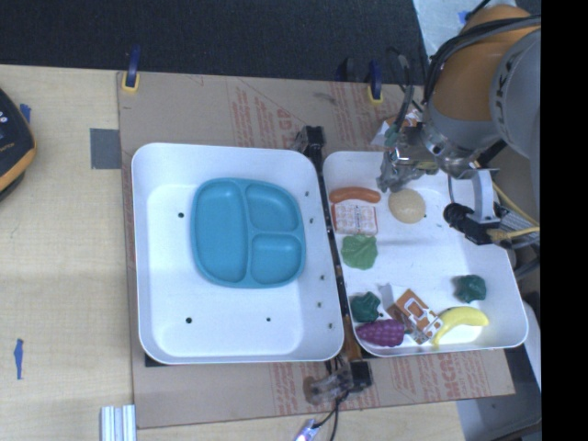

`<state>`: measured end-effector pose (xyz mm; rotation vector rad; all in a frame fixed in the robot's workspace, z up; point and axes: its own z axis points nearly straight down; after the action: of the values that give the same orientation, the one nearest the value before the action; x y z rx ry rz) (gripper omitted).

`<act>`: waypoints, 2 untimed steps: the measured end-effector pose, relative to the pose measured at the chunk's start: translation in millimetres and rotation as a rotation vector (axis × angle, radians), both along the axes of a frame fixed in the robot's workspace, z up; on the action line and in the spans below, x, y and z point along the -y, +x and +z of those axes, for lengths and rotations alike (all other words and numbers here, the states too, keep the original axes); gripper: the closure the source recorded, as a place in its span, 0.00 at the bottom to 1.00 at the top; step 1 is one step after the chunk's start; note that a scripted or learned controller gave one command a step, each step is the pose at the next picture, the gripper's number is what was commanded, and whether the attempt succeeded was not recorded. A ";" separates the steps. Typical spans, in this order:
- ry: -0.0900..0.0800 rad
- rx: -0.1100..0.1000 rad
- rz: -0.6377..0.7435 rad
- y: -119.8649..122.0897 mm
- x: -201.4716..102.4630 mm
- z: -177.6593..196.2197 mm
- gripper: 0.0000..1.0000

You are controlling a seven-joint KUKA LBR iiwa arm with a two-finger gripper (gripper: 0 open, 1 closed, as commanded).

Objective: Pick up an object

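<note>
**Arm hovers at far end of toy-filled bin, pale round piece just below its jaws**

A cream-coloured round toy (407, 206) lies in the right bin (432, 246), just below and slightly right of the jaws (395, 168) of the grey-and-orange arm, close enough that the two may touch, though the view does not settle it. Whether the jaws are open or closed cannot be told; nothing is seen between them.

Left of the jaws and a little lower rests a toy sausage (355, 194), with a pink-and-white packet (355, 218) under it and a green leafy piece (359, 251) beyond that. The bin's far rim runs right behind the jaws, and its left wall stands just past the sausage, so room is tight on those two sides. Bare white floor opens toward the near side, between the round toy and the cluster along the near rim: a dark green piece (365, 306), a purple grape bunch (380, 333), an orange-and-white carton (415, 314), a banana (459, 322) and a dark green lump (471, 288).

Well to the left, the second bin (156, 246) carries a blue divided plate (248, 232). Both bins sit on brown cardboard (230, 108) over the bench (55, 246).
</note>
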<state>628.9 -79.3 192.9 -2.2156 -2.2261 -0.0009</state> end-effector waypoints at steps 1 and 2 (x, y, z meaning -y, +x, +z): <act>-0.001 -0.002 0.000 -0.6 0.7 -0.8 0.00; -0.003 0.006 0.000 30.1 38.4 -96.3 0.00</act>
<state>659.0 -117.6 96.6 -2.2205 -2.2311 -0.0041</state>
